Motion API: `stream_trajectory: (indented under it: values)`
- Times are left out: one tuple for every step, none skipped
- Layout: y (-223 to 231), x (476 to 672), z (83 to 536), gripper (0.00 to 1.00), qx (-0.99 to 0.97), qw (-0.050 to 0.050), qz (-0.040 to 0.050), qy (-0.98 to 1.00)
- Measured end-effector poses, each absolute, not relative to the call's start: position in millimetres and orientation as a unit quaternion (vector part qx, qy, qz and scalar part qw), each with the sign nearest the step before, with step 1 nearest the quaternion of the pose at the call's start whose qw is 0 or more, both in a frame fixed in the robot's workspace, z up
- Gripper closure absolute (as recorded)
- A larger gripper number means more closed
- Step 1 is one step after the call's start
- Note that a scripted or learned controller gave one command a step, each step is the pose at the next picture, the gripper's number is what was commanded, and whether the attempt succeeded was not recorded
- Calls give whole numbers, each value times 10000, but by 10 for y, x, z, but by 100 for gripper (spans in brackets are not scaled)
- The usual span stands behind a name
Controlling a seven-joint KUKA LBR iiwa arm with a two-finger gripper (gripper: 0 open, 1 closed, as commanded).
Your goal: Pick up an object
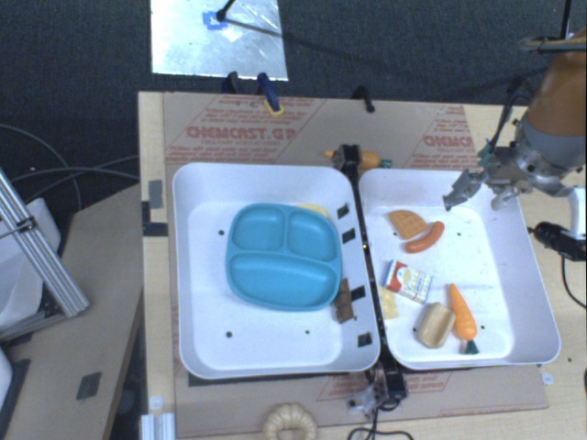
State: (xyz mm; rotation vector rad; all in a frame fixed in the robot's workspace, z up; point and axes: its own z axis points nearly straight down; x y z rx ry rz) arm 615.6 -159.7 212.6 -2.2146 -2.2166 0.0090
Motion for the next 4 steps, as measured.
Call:
stream_trajectory:
  values:
    - [-1594, 6183, 2197, 0, -7059, -7, -6, -7083]
    - [-1490, 6155, 1660, 0, -7051, 12, 8, -7091]
    - [-1418, 6108, 1200, 0, -7056, 10, 7, -7087]
    - [-1412, 6134, 880, 0, -7061, -4, -20, -7081]
